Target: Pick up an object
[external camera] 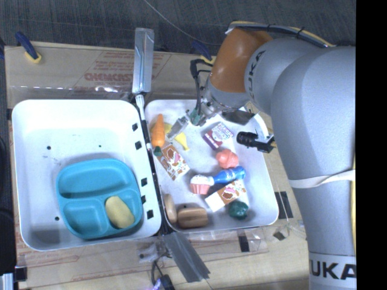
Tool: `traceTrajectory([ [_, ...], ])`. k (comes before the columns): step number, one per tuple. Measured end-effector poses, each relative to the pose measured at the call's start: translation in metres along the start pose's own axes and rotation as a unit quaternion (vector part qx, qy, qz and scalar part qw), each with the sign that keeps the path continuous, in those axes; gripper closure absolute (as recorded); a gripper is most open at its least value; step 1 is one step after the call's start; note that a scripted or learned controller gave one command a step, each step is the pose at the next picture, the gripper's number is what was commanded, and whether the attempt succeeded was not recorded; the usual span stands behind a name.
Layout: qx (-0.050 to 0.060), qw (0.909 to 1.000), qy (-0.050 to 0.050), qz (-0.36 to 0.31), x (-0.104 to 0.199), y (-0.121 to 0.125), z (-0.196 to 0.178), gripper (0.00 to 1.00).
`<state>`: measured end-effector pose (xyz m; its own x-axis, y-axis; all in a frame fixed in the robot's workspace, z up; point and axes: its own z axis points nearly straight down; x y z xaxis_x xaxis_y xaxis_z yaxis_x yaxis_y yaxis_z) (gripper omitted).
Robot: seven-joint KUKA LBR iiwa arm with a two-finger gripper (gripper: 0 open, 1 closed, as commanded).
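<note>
Nearest the camera, along the front wall of the right bin (269, 205), lie a brown bun (191, 215) and a green lump (238, 209), with a carton (227, 196) just behind them. All three sit close to the wall. Risk: a descent here could strike the rim, or push an item against the wall rather than seat it.

Mid-bin, a cupcake (200, 184), a blue bottle (227, 176) and a pink piece (227, 158) lie touching or nearly so. Risk: one finger lands on a neighbour and the grasp slips or lifts two items.

The left bin (24, 162) holds a blue tray (91, 189) with a yellow potato (120, 212) in one compartment, well apart from the arm.

Further back, a card (173, 161) lies flat beside a carrot (158, 132) at the divider. Risk: the flat card offers little to close on.

At the far end, the gripper (197, 117) hangs low over the bin's back corner, near a grey piece (178, 127), a yellow wedge (181, 139) and a maroon packet (216, 135). Whether it is closed or apart cannot be told, and nothing is seen in its hold. The likeliest target, by position, is the grey piece. Risk: the piece is small and lies aslant, so it may skid off toward the carrot.
</note>
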<state>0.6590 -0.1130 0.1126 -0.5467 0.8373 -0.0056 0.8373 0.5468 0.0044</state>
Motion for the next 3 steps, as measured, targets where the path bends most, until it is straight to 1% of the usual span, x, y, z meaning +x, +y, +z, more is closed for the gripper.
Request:
traceTrajectory([
  [1,-0.002,0.9998,0.0,0.022,0.053,0.013,-0.085,0.0],
  [2,-0.003,0.9994,-0.003,-0.034,0.015,0.001,0.002,0.0],
  [3,0.004,0.998,0.004,0.063,0.048,-0.087,0.017,0.0],
])
